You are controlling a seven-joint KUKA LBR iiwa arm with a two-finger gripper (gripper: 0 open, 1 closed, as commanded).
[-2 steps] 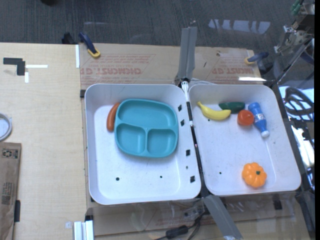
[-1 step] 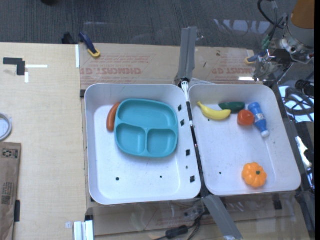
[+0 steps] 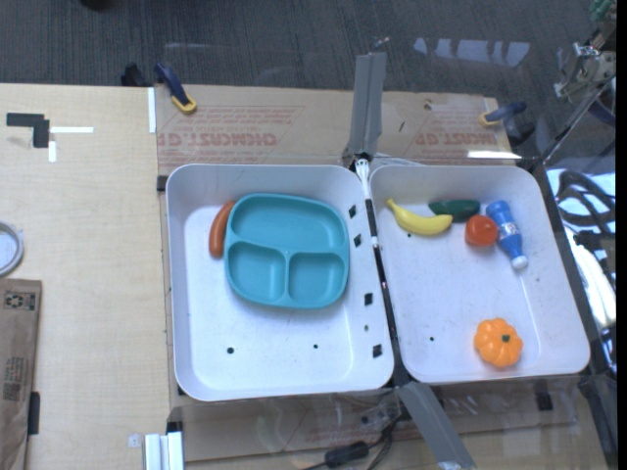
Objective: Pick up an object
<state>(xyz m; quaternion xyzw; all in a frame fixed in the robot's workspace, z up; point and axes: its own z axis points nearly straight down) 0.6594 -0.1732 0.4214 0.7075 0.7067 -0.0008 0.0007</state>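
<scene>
**Two white bins on a pale wood surface, toy food spread in the right one**

A light wooden surface [image 3: 78,213] is seen from above, with grey carpet floor [image 3: 245,18] beyond its far edge. A cardboard sheet [image 3: 265,125] with red printing is laid under the bins and is held at its far corners by two blue clamps [image 3: 176,88] [image 3: 505,116]. A roll of clear tape [image 3: 5,251] and a brown paper package [image 3: 18,341] are cut off by the left edge. A grey upright post [image 3: 368,106] is set behind the seam where the bins meet.

The left bin [image 3: 196,360] is taken up mostly by a teal divided plate [image 3: 289,253]. A toy sausage [image 3: 217,228] is placed against the plate's left rim.

In the right bin [image 3: 549,262], a toy banana [image 3: 421,220] is found near the far wall, with a dark green item [image 3: 454,207] just behind its right end; what that item is cannot be told. A red toy tomato [image 3: 481,230] is set just right of the banana, touching a blue bottle [image 3: 505,228] with a white cap, which is laid on its side. A toy pumpkin [image 3: 498,343] is placed well apart from these, near the front right corner.

The state of the tool cannot be told, so the position of these objects relative to it cannot be given.
</scene>
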